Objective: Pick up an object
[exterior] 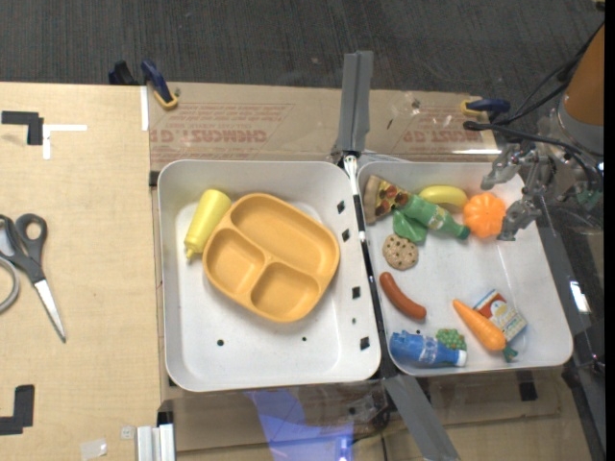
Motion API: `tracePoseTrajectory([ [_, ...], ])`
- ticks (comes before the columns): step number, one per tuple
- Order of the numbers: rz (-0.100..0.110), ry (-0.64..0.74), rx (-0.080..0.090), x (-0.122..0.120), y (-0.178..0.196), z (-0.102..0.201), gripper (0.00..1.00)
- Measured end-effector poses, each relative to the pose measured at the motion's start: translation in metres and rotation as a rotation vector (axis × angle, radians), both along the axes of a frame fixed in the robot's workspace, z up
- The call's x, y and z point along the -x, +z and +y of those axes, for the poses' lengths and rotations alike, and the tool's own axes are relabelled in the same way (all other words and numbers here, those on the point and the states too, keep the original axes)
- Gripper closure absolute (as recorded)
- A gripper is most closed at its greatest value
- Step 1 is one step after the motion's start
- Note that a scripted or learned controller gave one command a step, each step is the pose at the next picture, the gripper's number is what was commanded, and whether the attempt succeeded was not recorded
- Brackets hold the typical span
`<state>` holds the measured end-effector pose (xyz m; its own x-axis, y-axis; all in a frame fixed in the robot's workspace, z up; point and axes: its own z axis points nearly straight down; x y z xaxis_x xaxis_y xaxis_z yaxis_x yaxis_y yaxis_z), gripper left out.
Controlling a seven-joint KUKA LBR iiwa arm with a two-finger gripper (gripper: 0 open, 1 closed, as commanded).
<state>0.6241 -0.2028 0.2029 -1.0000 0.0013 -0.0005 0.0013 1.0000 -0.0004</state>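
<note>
Hovering gripper (pixel 524 195) at right bin (pixel 538 286) edge, jaw state unclear, nothing held; next, dropping onto pumpkin (pixel 485 215) beside it.

Red lettering is running upside down across the clear plastic sheet (pixel 231 123) behind the left bin (pixel 183 353); it looks like "CHEMCAST GP", though the reading is uncertain. More red lettering is showing on the sheet behind the right bin (pixel 553 349), too blurred to read.
</note>
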Motion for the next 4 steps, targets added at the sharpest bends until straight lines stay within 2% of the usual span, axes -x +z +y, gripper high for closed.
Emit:
tracePoseTrajectory([
  [1,-0.001,0.132,0.0,0.024,-0.112,-0.019,0.0],
  [2,0.002,-0.056,-0.002,0.125,-0.113,-0.019,0.0],
  [3,0.0,-0.022,-0.002,0.056,-0.113,0.03,0.0],
  [4,0.011,-0.281,0.003,-0.014,-0.114,0.042,0.0],
])
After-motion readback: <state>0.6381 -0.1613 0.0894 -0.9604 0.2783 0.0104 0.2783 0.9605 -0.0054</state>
